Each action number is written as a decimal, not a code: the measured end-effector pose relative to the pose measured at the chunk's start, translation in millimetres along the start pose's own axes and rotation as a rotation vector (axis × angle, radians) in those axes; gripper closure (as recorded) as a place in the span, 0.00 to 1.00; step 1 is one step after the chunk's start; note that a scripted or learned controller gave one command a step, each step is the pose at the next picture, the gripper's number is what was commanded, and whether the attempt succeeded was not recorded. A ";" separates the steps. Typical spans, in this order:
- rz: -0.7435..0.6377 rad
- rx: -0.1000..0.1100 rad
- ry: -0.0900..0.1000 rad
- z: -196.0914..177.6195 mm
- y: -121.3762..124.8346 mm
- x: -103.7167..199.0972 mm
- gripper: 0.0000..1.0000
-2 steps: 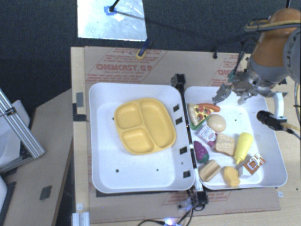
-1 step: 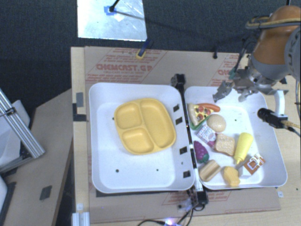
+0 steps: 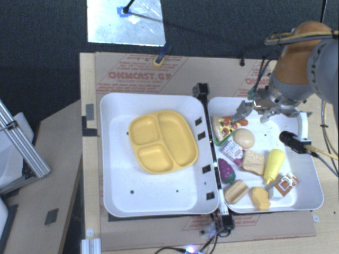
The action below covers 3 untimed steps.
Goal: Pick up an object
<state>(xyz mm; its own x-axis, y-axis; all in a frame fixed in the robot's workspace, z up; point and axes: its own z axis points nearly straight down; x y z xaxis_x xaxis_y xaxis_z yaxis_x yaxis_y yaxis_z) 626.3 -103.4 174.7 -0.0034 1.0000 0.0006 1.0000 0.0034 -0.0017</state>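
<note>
We see the gripper (image 3: 253, 108) over the right bin (image 3: 312, 187).
Its metal fingers look spread, holding nothing. Smooth plastic toy food fills that bin: a round bun (image 3: 244, 138) and a yellow bottle (image 3: 274, 164). A yellow tray (image 3: 161, 140) has three dips.

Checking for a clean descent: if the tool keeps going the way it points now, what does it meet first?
Most likely the pizza slice lying just below the tool in the right bin; the round bun sits close beside it. Height is hard to judge from this single view.
</note>
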 end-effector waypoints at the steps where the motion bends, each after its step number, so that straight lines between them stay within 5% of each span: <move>1: 0.002 0.001 0.000 42.5 -4.0 2.4 0.00; 2: 0.004 -0.015 -0.005 71.1 -0.2 0.4 0.00; 3: 0.004 -0.013 -0.002 63.0 -0.4 1.4 1.00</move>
<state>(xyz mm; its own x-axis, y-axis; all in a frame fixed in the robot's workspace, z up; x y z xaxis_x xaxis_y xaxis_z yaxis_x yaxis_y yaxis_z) 625.7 -102.0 111.8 0.0005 1.0000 -0.0018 0.9999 -0.0004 0.0118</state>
